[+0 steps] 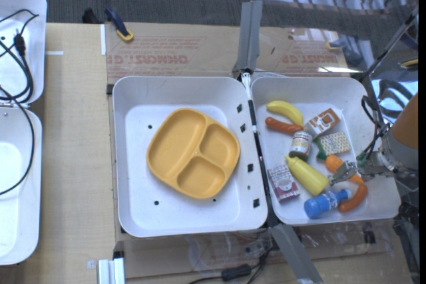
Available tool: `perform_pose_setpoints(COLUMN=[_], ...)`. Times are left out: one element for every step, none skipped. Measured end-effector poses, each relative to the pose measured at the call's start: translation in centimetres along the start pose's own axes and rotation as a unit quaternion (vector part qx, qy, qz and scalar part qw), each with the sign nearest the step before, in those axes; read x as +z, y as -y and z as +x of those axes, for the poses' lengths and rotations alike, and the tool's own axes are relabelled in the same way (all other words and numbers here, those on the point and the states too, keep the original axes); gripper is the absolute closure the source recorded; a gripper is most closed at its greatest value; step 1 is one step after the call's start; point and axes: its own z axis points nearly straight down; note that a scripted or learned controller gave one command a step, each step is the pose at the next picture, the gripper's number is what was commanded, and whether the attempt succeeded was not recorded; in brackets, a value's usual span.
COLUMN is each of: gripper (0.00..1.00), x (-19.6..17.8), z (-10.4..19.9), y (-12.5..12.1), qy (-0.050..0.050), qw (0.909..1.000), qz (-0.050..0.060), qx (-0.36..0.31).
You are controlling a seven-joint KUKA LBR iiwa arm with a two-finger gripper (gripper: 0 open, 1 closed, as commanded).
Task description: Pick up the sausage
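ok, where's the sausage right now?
In the right bin, upper left part: the sausage lies just below the banana, above the small jar.

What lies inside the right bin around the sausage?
In the right bin, the sausage lies just below the banana, with a small jar beside its lower end. Farther down are a yellow bottle and a blue bottle. The bin floor under them is covered.
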Motion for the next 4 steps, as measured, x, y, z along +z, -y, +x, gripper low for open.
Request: perform_pose_setpoints(gripper=[0.00, 0.00, 0.00, 0.00], x=[0.1, 0.1, 0.1, -13.7], z=[4.2, 1.0, 0.7, 0.6], y=[-0.1, 0.0, 0.1, 0.1], qy=[0.005, 0.000, -0.001, 0.007], qw=[0.9801, 0.9848, 0.9902, 0.9946], qz=[-0.001, 0.001, 0.002, -0.002], qx=[0.198, 0.174, 0.140, 0.103])
